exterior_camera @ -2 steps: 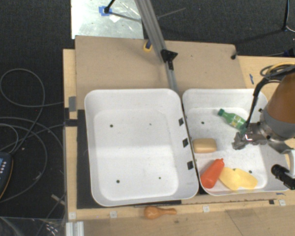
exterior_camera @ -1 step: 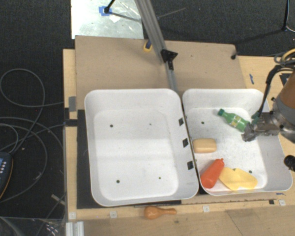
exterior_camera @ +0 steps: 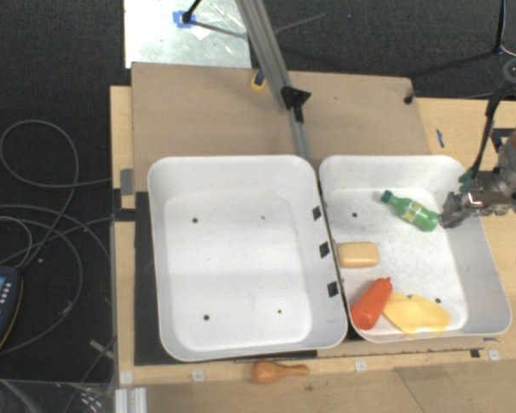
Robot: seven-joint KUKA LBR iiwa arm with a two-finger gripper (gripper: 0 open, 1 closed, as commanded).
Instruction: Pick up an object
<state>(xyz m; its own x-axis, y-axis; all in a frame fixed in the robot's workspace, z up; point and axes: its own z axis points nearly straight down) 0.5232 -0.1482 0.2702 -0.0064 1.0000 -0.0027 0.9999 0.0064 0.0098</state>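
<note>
1. The grey two-finger gripper (exterior_camera: 455,212) hangs over the right edge of the right white plastic bin (exterior_camera: 482,265); whether it is wide or narrow cannot be told.
2. A small green plastic bottle (exterior_camera: 410,211) lies tilted just to its left, apparently not in its grasp.
3. Further left and nearer the camera lies a tan rectangular block (exterior_camera: 359,255).
4. Below it, near the bin's front wall, a red-orange carrot-shaped toy (exterior_camera: 371,303) touches a yellow rounded toy (exterior_camera: 417,313).
</note>
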